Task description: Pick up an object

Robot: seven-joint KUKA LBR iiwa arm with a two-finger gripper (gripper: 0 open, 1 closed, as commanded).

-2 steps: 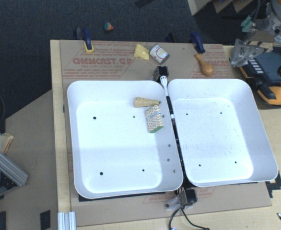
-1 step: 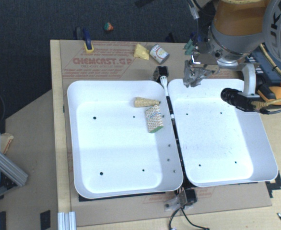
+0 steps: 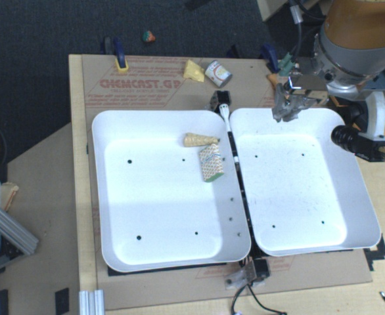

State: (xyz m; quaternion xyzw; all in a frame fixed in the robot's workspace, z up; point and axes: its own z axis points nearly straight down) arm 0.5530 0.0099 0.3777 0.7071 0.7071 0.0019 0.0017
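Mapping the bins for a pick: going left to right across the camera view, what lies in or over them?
Left bin → tan cone-shaped piece → patterned packet → right bin, with the hand over its far rim.

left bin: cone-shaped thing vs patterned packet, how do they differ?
The cone is plain tan and tapered, and lies crosswise; the packet is flat, with a green-and-white pattern, and lies lengthwise just below it. The cone looks narrower than the packet. Both lie in the left bin, near its upper right corner.
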